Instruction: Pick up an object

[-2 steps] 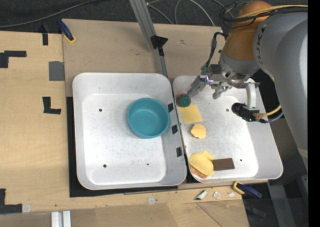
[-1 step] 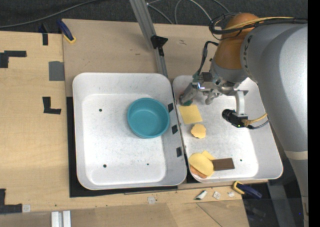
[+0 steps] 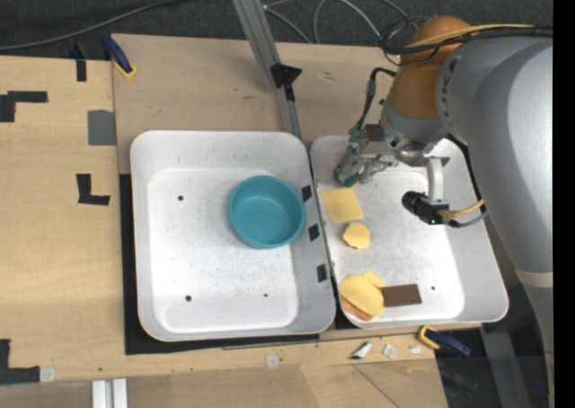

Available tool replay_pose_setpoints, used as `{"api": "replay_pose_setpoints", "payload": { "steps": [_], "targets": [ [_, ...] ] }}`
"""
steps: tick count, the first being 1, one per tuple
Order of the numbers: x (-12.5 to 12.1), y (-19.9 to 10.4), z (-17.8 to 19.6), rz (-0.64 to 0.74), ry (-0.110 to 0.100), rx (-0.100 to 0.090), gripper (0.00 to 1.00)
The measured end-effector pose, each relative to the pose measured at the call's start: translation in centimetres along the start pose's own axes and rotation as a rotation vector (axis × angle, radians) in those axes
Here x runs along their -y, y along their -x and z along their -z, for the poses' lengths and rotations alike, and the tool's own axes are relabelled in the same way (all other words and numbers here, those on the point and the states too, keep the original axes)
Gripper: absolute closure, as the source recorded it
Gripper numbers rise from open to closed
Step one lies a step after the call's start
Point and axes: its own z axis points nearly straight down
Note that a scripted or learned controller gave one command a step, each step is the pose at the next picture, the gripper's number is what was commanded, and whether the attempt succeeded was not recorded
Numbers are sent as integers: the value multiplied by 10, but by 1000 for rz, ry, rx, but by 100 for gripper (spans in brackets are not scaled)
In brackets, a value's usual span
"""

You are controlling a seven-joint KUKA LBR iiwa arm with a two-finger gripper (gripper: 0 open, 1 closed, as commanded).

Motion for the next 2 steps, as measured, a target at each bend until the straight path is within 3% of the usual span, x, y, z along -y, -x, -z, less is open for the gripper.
{"api": "replay_pose_setpoints", "payload": {
  "steps": [2],
  "targets": [
    [-10,13,99,-3,6,0,100]
  ]
}}
